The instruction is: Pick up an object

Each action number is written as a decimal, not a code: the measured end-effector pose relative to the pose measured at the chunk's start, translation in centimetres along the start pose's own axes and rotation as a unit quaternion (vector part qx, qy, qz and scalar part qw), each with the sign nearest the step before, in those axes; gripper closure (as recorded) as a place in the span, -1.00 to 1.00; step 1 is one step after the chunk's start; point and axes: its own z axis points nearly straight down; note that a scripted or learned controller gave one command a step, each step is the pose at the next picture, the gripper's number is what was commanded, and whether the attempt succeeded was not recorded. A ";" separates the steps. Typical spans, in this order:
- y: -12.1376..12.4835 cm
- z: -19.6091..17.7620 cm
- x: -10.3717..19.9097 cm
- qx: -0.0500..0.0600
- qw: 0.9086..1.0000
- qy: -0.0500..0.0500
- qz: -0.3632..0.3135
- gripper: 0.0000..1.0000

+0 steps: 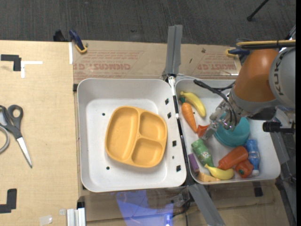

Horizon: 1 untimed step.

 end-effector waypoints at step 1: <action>-6.9 0.1 4.7 0.001 0.996 0.002 0.085 -1.00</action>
